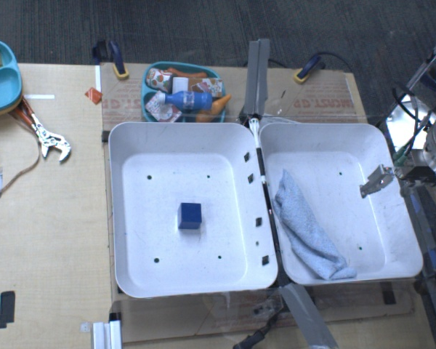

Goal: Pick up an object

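While the blue cube [190, 216] sits in the left bin [131, 151] | towel [305, 231] right bin | tool state unclear

two white bins [123, 195], one blue cube [190, 216], one grey-blue cloth [305, 231], one wrench [47, 140]

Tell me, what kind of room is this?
Probably a robot lab or workshop. Two white bins sit on a wooden bench, one holding a blue block, the other a grey cloth, with a wrench nearby.
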`<act>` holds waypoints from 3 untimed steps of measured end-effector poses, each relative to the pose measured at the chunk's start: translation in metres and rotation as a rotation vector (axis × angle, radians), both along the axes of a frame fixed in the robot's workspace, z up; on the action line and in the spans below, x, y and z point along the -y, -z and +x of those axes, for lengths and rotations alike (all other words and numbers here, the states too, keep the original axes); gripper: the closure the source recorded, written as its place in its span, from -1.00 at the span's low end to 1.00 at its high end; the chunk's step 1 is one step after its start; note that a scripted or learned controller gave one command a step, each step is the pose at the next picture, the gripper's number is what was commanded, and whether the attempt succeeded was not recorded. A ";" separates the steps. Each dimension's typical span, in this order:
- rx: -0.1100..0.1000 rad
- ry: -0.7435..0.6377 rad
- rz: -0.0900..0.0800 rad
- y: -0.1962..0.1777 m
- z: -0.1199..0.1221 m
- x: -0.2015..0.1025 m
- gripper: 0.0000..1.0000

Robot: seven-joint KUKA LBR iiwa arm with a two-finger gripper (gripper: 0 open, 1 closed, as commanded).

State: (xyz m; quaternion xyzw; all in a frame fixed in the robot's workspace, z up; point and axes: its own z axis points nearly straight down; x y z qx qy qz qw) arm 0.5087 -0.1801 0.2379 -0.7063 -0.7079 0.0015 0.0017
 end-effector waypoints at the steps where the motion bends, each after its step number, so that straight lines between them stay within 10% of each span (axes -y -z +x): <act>1: -0.002 0.115 0.000 0.090 -0.031 -0.078 -1.00; 2: 0.001 0.222 -0.002 0.023 -0.030 -0.015 -1.00; 3: 0.007 0.134 -0.001 0.145 0.008 -0.079 -1.00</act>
